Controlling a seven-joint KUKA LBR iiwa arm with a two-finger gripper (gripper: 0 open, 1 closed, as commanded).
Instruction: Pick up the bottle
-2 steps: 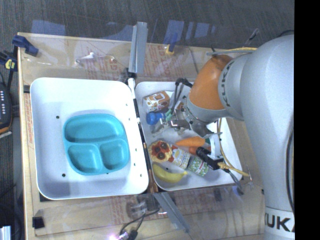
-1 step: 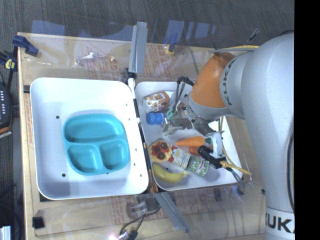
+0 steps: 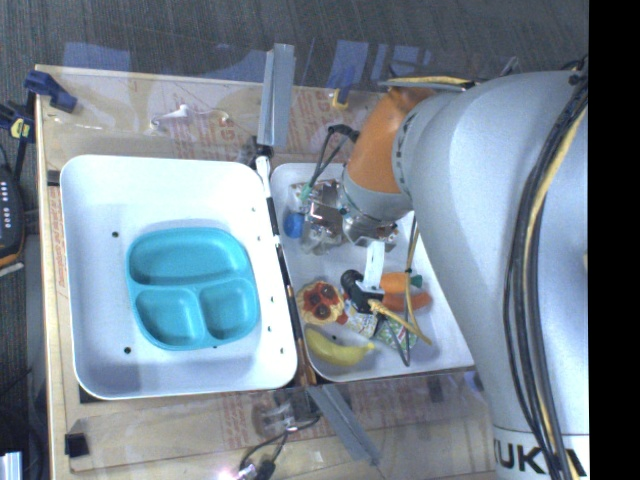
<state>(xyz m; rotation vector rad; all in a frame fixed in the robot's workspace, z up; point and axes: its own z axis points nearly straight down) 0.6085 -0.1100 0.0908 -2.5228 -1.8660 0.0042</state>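
A grey KUKA arm's two-finger gripper (image 3: 318, 223) hangs low in the right white bin (image 3: 452, 340), apparently over a blue-capped bottle (image 3: 293, 224); jaw state unclear; a blue sectioned tray (image 3: 192, 286) fills the left bin (image 3: 90, 193)

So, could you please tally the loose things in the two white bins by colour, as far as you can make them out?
Turquoise: 1, the divided tray in the left bin.
Yellow: 1, the banana in the right bin.
Orange: 1, the carrot-like piece.
Red and yellow: 1, the pizza-like toy.
Total: 4 clear; the rest of the clutter is too tangled to count.
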